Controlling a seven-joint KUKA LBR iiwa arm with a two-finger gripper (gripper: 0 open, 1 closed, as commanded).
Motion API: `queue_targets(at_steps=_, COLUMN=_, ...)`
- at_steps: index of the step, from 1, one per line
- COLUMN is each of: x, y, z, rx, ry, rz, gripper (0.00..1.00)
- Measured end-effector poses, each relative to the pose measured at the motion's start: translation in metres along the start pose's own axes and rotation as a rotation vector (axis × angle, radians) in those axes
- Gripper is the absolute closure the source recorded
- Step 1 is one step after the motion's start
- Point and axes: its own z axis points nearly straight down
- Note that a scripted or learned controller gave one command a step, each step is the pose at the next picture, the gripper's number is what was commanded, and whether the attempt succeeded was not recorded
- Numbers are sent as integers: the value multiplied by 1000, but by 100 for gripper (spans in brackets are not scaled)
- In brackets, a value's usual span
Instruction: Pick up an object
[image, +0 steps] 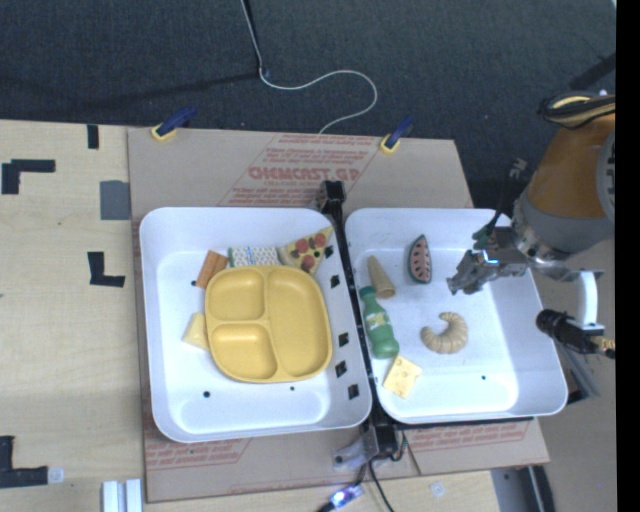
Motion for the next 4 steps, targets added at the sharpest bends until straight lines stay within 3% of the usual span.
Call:
queue_targets(at_steps=1, x=47, y=37, z=3, rx=-1, ry=0, rz=0, gripper=100)
queue_targets(at_steps=2, x=75, y=85, z=-4, rx=-3, ry=-1, rz=1, gripper=100)
queue_targets(at_steps=3, x=115, y=107, z=-18, rx=-2, ry=0, rz=1, gripper=100)
queue_targets(at_steps=4, x=109, y=105, z=-6, rx=2, ry=-3, rz=6, gripper=100)
